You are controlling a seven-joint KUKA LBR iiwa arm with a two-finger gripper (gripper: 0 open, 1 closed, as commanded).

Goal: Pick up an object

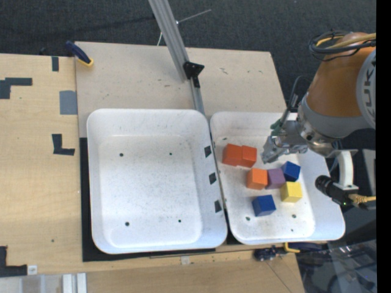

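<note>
Blocks (269,179) unlabelled, right bin (244,124); jaws (270,154) just above.

bench (244,84): pale wood, scuffed, matt | two bins (146,182): white plastic, smooth, speckled | blocks (266,179) at 3 o'clock: matt, solid-coloured | slanted rail (168,23) at 12 o'clock: brushed metal | arm shell (339,84): glossy orange

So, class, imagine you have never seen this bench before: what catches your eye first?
Probably the cluster of coloured blocks in the right bin: a big orange block, a smaller orange cube, purple, yellow and two blue ones. Next, the orange-banded arm reaching in from the right, its claw low beside the blocks.
</note>
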